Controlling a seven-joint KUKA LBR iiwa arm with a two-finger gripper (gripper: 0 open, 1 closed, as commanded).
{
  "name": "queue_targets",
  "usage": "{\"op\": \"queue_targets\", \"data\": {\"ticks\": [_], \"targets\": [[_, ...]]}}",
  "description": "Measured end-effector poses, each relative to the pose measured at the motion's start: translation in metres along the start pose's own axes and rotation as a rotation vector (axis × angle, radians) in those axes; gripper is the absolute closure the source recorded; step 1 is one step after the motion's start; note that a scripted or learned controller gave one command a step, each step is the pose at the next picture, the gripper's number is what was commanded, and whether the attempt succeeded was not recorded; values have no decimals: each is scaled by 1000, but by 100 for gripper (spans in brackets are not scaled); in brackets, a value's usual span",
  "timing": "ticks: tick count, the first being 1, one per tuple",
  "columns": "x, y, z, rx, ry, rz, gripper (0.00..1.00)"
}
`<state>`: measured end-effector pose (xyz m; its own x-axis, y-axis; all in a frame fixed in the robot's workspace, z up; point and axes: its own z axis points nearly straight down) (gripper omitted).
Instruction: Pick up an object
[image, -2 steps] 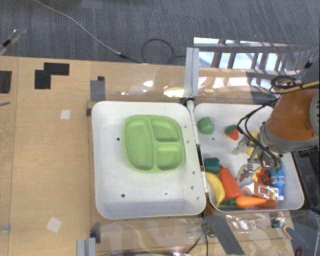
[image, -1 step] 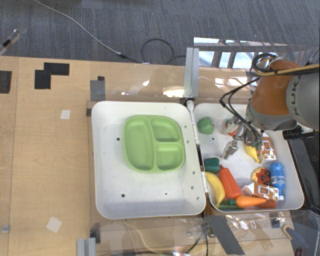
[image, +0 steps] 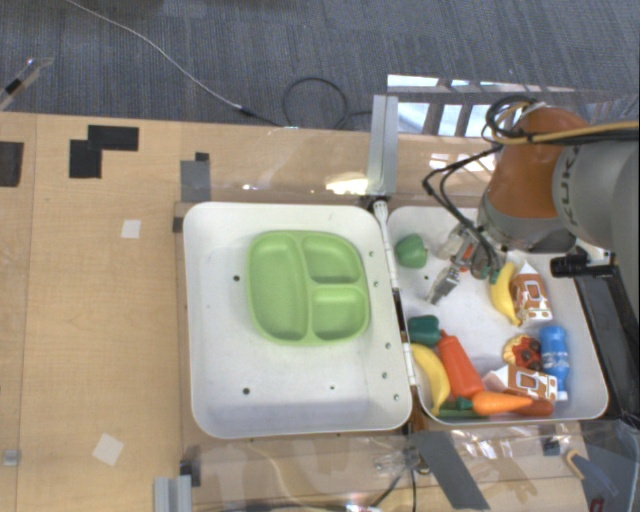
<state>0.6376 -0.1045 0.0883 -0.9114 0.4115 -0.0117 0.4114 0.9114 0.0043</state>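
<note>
The grey arm (image: 600, 190) reaches in from the right side of the camera view, its thick last link lying nearly level high in the frame. The orange band (image: 530, 165) sits above the wrist, where the arm bends downward and toward the left. Black cables (image: 460, 170) loop around the wrist. Below it the pincer (image: 447, 283) points down and to the left at a slant, its slim metal fingers (image: 441, 288) close together with nothing seen between them.
</note>
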Motion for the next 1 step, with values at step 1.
{"op": "queue_targets", "data": {"ticks": [1], "targets": [[18, -51, -1, 2, 1, 65, 0]]}}
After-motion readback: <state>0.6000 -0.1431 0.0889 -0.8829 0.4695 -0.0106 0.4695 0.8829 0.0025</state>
